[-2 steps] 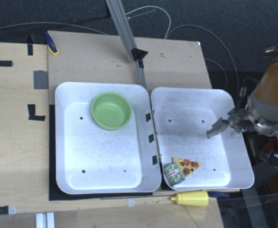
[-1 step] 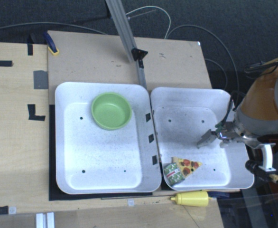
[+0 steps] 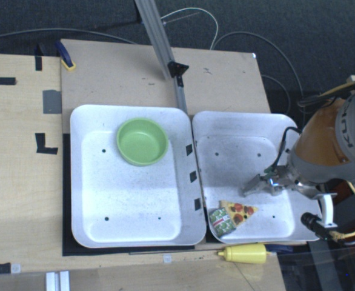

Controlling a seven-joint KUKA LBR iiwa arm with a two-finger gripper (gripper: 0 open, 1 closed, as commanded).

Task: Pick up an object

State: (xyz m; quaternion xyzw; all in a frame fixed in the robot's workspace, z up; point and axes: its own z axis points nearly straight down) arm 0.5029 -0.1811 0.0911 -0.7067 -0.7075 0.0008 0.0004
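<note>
Fingers (image 3: pixel 250 188) hover above pizza slice (image 3: pixel 239 211) in right bin (image 3: pixel 238 123).

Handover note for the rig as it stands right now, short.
Gripper: low over the right bin, near its middle; nothing seen between its parts.
Right bin: pizza slice toy and a green patterned packet side by side at the front left corner, just below the gripper.
Left bin: green bowl at the back, upright.
Yellow bottle lies on the bench outside the bins, in front of the right bin.
Done: no pick yet, everything rests in place.
Left: grasp and lift one object; the pizza slice looks nearest.
</note>
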